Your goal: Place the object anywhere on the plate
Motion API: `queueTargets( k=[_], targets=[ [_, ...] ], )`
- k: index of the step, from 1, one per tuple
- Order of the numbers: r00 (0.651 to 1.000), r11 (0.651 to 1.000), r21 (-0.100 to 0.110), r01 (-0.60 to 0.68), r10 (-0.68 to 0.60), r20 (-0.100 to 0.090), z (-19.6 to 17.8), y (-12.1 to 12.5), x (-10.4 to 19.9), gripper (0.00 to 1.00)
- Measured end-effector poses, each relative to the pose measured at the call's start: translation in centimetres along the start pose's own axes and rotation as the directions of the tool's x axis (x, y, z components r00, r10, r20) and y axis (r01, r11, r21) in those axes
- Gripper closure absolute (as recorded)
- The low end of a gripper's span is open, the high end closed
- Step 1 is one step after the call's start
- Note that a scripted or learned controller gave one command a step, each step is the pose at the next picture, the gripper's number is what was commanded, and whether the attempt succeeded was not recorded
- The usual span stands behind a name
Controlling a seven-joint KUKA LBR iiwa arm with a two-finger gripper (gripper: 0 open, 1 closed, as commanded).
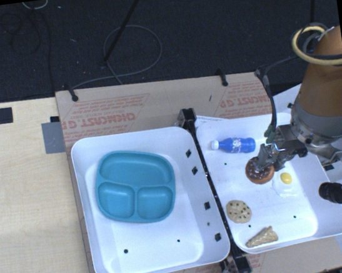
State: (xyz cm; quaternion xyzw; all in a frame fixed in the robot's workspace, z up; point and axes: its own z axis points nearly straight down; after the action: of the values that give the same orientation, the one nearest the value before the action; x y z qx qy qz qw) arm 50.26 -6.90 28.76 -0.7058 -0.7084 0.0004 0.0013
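A chocolate doughnut (260, 171) is seen in the right bin (309, 223), in its upper middle part, lying flat; being round, it shows no long axis and no pointing direction. The claw (269, 158) is set directly at the doughnut's upper right edge, touching or nearly touching it, and whether it is spread or closed cannot be told from this view. Just right of the doughnut a fried egg (285, 180) is found, close beside it. Above and slightly left a blue bottle (235, 146) is laid on its side, its long axis running left to right with the white cap toward the left. Below the doughnut a round cookie (238, 211) is placed, and lower still a tan wedge (261, 236) is laid near the bin's front wall, its tip pointing right. Bare white floor is left between the doughnut and the bin's left wall. In the left bin (113, 261) a blue plate (135, 186) with three compartments is set toward the back left, with open floor in front of it and to its right. Both bins are carried side by side on the desk (23, 210), divided by a dark ridge (203, 178). The grey arm (325, 111) is brought in from the right.
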Motion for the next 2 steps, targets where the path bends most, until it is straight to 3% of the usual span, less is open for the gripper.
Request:
queueTargets(
  k=[2],
  targets=[
    [1.000,1.000,0.001,0.001,-0.001,0.000,2.1,3.1,9.9,1.00]
  ],
)
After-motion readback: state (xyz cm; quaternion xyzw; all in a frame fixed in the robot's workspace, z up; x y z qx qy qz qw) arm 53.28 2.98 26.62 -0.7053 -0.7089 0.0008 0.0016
